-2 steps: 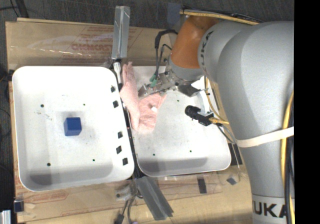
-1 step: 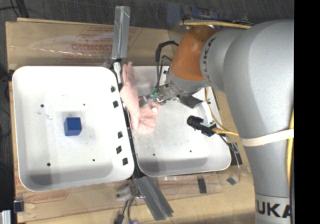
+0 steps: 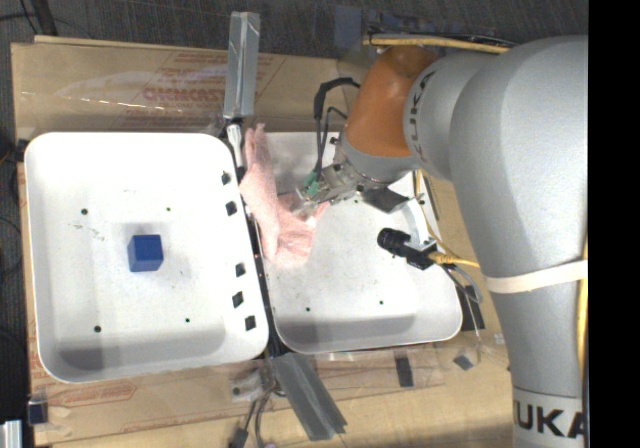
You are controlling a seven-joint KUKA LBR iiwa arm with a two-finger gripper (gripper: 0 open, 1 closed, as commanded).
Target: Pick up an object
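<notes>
A small blue cube (image 3: 146, 252) lies in the left bin (image 3: 60, 176), left of its middle. A crumpled pink cloth-like thing (image 3: 275, 208) lies along the left wall of the right bin (image 3: 350, 321), reaching up over the bin's far left corner. My gripper (image 3: 316, 190) hangs low over the far part of the right bin, right at the pink thing's right edge. The wrist and the large grey arm cover the bin's far right corner.
A grey divider with black clips (image 3: 240, 266) runs between the two bins. A grey metal post (image 3: 240, 66) stands behind them on the cardboard-covered bench. The arm's body fills the right side of the view.
</notes>
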